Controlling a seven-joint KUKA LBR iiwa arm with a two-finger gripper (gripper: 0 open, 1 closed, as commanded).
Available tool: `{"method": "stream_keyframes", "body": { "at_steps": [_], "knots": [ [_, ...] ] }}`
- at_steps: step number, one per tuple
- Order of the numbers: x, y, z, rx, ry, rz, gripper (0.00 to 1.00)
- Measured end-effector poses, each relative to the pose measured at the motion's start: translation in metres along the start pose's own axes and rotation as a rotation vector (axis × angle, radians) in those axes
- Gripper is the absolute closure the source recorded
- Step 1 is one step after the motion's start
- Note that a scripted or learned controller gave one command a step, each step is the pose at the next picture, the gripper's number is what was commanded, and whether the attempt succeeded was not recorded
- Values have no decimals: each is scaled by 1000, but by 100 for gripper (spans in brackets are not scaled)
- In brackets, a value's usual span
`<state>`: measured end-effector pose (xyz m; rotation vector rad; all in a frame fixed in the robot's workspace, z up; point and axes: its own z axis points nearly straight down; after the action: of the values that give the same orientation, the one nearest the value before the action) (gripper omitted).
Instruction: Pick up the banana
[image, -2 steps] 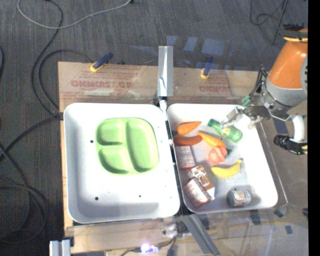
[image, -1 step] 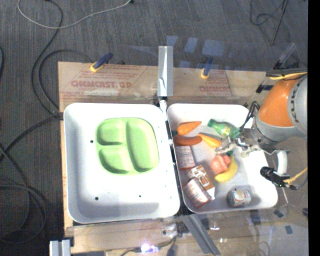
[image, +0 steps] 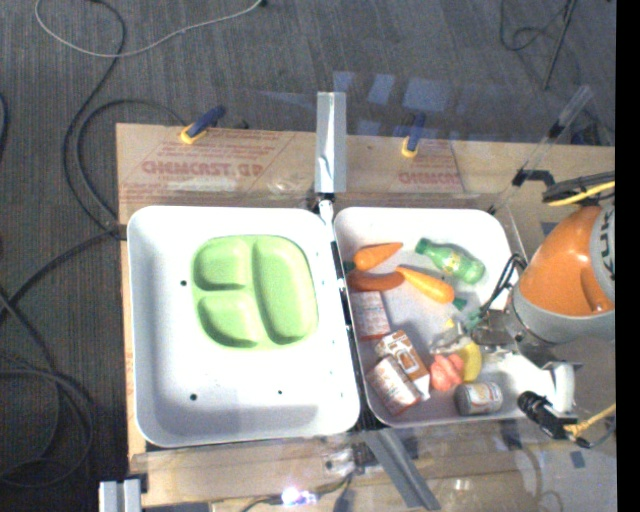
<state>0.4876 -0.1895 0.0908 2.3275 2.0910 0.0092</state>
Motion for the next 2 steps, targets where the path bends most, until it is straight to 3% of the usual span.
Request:
{"method": "stream_keyframes", "body": {
  "at_steps": [1,2],
  "knots": [
    [-4,29,1,4,-1,-216,0],
    [-4,31,-9,-2,-2,-217,100]
  ]
}}
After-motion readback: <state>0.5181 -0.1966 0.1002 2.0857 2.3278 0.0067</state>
